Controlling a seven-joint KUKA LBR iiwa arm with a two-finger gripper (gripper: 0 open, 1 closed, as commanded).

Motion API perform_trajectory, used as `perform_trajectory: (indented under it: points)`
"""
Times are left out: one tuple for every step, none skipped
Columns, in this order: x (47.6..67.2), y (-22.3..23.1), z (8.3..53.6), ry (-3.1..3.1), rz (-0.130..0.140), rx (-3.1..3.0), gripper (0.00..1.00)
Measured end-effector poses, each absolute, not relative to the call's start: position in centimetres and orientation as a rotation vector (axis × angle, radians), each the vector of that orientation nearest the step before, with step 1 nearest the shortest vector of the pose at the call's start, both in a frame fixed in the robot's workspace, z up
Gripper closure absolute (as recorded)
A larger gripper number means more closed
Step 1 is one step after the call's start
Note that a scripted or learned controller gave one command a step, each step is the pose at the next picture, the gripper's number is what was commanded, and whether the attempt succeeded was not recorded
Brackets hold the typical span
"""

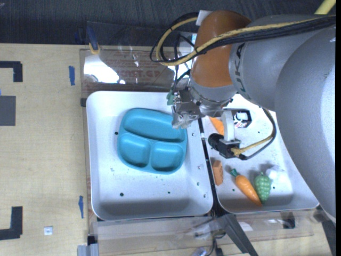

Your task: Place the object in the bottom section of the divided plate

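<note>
Pale wood table (37, 159) stretches to the left, marked with black corner shapes and bits of blue tape, and it carries two shallow white bins side by side. My arm (287, 63) comes in from the right, its grey bulk covering the upper right, the orange band (216, 47) sitting above the wrist with yellow and black cables looping around it. From there I point down toward the seam between the bins. My fingers (180, 119) hang at the right edge of the blue divided plate (152, 140), over its large upper compartment; whether they are apart or together I cannot tell, and I see nothing clearly between them. That plate lies in the left bin (106, 185), its two smaller compartments toward the near side. In the right bin (282, 196) lie an orange carrot (247, 188) touching a green bumpy piece (262, 185), a small brownish piece (217, 172) by the dividing wall, and an orange piece (216, 125) partly hidden under my wrist.
</note>
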State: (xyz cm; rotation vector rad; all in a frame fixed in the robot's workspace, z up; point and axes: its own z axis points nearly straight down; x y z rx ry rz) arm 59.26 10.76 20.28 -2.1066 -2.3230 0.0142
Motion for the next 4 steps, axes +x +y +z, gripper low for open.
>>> perform_trajectory:
  points:
    - [54.5,9.3,18.9,-2.224,0.008,-2.214,1.00]
    - [56.7,6.9,25.5,-2.149,0.000,-2.294,1.00]
    - [47.9,3.6,18.0,-2.148,0.011,-2.285,1.00]
    - [48.0,0.1,18.2,-2.098,0.004,-2.335,1.00]
